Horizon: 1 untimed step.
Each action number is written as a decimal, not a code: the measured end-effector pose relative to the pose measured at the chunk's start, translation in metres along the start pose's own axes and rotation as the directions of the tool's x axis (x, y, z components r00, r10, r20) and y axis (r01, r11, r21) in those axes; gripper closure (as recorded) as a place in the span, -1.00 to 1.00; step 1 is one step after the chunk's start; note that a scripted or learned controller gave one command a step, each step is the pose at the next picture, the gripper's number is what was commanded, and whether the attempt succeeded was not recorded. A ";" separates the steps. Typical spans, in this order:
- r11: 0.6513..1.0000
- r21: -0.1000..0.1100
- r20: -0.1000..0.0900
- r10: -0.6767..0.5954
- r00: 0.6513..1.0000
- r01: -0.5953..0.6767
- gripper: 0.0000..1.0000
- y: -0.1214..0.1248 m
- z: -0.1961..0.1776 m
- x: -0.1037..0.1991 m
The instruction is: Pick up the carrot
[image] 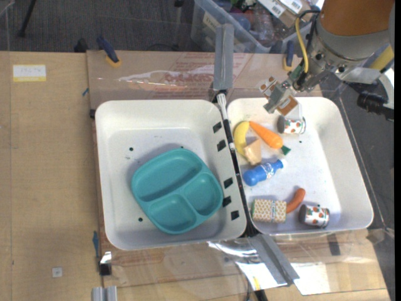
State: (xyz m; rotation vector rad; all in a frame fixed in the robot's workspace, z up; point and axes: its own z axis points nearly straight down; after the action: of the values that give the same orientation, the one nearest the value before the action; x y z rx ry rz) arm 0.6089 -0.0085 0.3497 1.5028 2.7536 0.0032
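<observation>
The carrot, orange with a green stub at its lower right end, lies slanted in the back part of the right bin. It rests between a yellow banana and a small white can. My gripper hangs over the bin's back edge, up and to the right of the carrot and apart from it. Its fingers stand open with nothing between them.
Just in front of the carrot lie a beige block and a blue bottle. Near the front of the right bin sit a patterned box, an orange-red sausage and a can. A teal divided plate is in the left bin.
</observation>
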 end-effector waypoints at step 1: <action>0.972 0.002 -0.004 -0.234 0.972 0.234 1.00 -0.036 0.076 0.073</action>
State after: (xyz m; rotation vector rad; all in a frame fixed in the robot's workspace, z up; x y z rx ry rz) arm 0.5398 0.0334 0.2731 1.1690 2.9156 0.0014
